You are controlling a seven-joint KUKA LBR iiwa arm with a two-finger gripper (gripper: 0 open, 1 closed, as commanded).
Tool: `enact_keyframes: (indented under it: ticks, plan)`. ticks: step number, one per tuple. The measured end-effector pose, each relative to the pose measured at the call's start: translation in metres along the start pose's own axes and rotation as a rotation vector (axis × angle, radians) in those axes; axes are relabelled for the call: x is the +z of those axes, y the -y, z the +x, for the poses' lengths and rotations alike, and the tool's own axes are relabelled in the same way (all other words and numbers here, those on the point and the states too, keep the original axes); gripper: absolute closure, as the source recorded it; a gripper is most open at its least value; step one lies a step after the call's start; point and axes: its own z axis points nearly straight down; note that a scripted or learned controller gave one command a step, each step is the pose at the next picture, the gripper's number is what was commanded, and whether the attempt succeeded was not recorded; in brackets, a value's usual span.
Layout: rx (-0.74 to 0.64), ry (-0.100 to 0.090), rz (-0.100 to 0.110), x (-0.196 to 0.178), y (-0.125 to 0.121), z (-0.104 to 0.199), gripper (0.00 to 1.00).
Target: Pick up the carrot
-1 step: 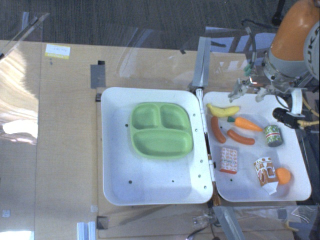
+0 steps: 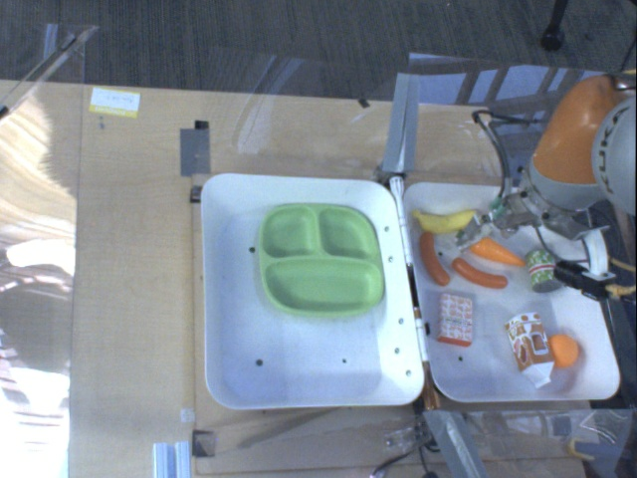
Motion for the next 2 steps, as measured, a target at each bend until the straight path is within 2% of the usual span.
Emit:
enact_keyframes:
  ticks: [1, 2]
  plan:
    - [-0.002, 0.003, -0.008, -0.013, -0.003, 0.001, 1.0]
    - [-0.132, 0.002, -0.006, -0.127, -0.048, 0.08, 1.0]
